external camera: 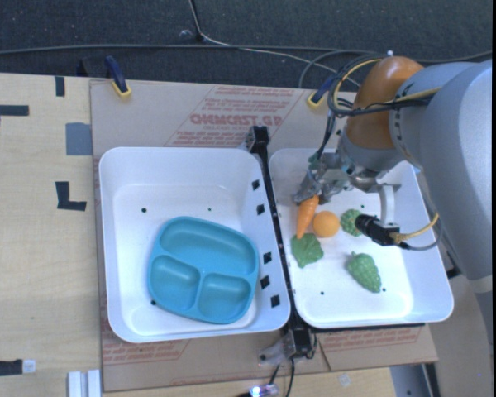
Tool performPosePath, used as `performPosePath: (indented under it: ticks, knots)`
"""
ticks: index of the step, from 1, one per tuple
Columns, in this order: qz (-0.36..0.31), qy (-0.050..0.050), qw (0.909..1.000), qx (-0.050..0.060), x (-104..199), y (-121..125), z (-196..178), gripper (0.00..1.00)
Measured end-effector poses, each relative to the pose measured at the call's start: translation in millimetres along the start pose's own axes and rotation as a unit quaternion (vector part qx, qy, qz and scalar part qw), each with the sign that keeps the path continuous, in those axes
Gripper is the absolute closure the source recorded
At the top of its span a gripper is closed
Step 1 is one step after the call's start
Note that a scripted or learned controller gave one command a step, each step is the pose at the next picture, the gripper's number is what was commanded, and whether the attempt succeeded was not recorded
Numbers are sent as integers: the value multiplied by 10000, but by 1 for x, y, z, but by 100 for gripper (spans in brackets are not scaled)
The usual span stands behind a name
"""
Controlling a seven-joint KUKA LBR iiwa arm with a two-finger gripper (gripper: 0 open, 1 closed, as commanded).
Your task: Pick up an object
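Wooden bench with black tape marks, cardboard under both bins. Left bin has a blue divided tray. Right bin holds the veggies, gripper clamped on the carrot near its top.

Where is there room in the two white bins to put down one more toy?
Left bin: bare floor above the blue tray and along its left wall. Right bin: bare floor along the front, below the leafy greens and the green veggie. It is crowded around the carrot and orange ball, where the gripper hangs.
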State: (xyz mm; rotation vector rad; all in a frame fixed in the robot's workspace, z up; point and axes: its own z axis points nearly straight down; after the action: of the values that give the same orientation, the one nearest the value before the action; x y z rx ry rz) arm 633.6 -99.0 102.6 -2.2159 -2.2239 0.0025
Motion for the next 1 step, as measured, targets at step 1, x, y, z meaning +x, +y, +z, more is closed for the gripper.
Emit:
performPosePath:
  ticks: [1]
  knots:
    - [10,-2,10000,-29,-6,8,-55,100]
